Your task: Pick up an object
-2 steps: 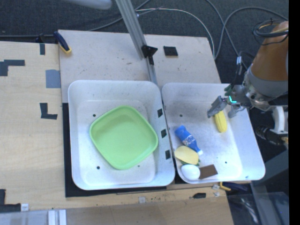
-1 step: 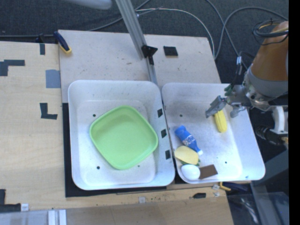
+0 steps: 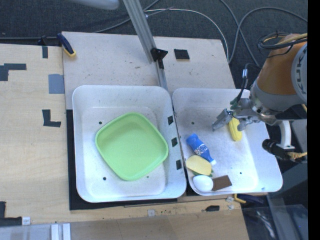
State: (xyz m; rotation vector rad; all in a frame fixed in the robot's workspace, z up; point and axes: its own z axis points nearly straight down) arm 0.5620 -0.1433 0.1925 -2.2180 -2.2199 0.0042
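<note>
Gripper (image 3: 231, 121) is seen spread open over the right bin (image 3: 260, 176), a yellow object (image 3: 235, 129) lying between its fingers, ungrasped

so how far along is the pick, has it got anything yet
Done: the gripper is down in the right bin, fingers spread beside the yellow object. In hand: nothing sits between them. Left: closing on an item and lifting; the blue bottle and white egg-shaped object lie untouched.
</note>
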